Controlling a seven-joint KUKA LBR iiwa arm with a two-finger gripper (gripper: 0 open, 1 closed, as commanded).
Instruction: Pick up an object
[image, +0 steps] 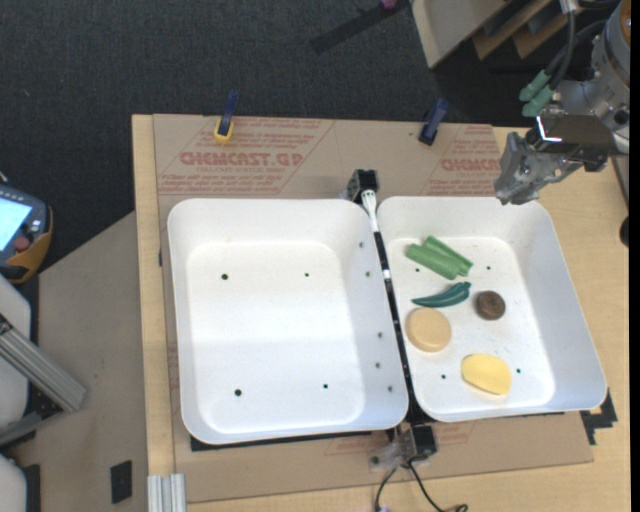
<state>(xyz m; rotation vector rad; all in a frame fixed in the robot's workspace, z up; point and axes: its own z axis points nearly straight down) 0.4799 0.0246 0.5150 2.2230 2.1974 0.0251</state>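
Pepper (442, 295) points right, seemingly upward.

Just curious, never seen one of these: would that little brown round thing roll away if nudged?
Probably. The brown ball looks round and lies free on the flat bin floor, so a nudge could send it rolling. It looks small, so likely light.

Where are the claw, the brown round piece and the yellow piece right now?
claw (516, 190): camera view, tip of its fingers, above the right bin's far rim.
brown round piece (489, 305): camera view, its centre.
yellow piece (486, 374): camera view, middle of its top.
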